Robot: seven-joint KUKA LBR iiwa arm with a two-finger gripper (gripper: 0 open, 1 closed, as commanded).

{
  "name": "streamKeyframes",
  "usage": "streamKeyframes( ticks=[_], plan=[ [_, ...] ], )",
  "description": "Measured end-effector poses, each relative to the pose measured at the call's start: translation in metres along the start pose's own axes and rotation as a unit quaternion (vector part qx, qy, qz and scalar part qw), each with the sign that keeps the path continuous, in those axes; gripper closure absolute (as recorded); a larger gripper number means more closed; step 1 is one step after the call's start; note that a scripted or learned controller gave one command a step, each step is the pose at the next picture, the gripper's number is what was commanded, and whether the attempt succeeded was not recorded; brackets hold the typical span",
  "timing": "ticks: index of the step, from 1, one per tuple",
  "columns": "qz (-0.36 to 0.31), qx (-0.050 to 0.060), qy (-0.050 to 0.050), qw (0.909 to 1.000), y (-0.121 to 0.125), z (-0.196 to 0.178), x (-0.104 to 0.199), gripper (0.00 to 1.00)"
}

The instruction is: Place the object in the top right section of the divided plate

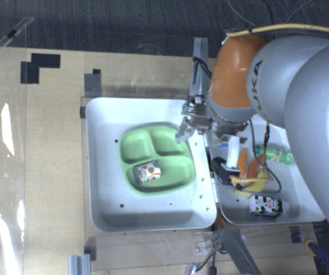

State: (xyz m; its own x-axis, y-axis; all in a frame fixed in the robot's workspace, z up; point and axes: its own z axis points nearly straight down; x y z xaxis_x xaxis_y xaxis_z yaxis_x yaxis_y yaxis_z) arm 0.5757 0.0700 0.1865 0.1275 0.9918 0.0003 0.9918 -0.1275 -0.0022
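Observation:
A green divided plate (131,148) lies in the left white bin (104,153). In its large lower section a small can (147,172) with a white and orange label lies on its side. My gripper (185,132) hangs over the plate's right edge, next to the top right section (167,144), well above and right of the can. Nothing shows between its fingers. The grey arm with its orange band reaches in from the upper right.
The right bin (301,211) holds a carrot-like orange piece (242,160), a green bottle (276,153), a banana (254,183), a white packet and a small dark printed box (265,205). Cables run over the wall between the bins.

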Motion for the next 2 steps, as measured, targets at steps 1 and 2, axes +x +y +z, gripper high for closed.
streamKeyframes(
  ticks=[1, 2],
  plan=[
    [-0.017, 0.001, 0.0, 0.9999, -0.018, 0.051, 0.045, 0.0],
    [-0.049, -0.008, 0.002, 0.9987, 0.005, 0.094, 0.082, 0.0]
  ],
)
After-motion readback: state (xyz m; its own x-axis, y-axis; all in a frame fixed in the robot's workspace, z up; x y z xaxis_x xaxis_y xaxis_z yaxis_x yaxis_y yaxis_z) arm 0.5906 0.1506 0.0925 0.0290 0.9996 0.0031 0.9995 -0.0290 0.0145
